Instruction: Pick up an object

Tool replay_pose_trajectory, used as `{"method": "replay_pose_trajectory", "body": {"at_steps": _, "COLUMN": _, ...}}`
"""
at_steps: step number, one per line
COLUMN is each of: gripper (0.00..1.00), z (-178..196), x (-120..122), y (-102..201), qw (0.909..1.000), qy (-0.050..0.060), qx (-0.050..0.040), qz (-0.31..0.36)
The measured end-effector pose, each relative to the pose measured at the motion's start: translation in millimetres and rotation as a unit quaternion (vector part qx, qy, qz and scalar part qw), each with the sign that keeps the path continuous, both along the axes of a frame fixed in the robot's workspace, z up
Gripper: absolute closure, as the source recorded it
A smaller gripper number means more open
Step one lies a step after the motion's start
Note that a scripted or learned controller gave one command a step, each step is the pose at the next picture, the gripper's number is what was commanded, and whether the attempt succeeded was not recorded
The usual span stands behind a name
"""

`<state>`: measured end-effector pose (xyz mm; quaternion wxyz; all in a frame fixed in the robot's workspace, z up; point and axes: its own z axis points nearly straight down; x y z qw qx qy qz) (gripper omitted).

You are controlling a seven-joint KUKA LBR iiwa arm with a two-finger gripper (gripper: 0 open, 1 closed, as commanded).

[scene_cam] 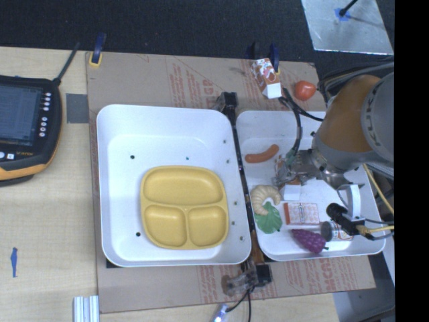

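Two shallow white bins are seen side by side on the desk (pixel 40 247). In the left bin (pixel 120 133) a yellow divided plate (pixel 184 206) is lying flat, with three compartments. The right bin (pixel 268 129) holds several small things. A sausage (pixel 261 154) is placed near its upper left part. Below it, a croissant (pixel 264 194) is found close to the left wall, and a green leaf-shaped toy (pixel 268 219) is touching it from below. Just to the right, a small red and white packet (pixel 301 212) is lying flat. A bunch of purple grapes (pixel 308 240) is seen near the lower wall.

The arm (pixel 348 123) is reaching into the right bin from the right. The pincer (pixel 289 172) is lowered between the sausage and the packet, but whether it is spread or pressed together cannot be told. A red tomato (pixel 305 90) and a small carton (pixel 266 76) are left outside the bins, above the right one.
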<state>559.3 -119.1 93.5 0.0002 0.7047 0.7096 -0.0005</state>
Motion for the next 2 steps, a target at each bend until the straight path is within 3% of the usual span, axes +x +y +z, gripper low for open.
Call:
{"method": "replay_pose_trajectory", "body": {"at_steps": 1, "gripper": 1.0, "z": 98.6, "x": -0.7, "y": 67.2, "qw": 1.0, "qy": 0.001, "qx": 0.0008, "qz": -0.001}}
{"method": "replay_pose_trajectory", "body": {"at_steps": 2, "gripper": 1.0, "z": 144.7, "x": 7.6, "y": 111.8, "qw": 1.0, "qy": 0.001, "qx": 0.0009, "qz": -0.001}}
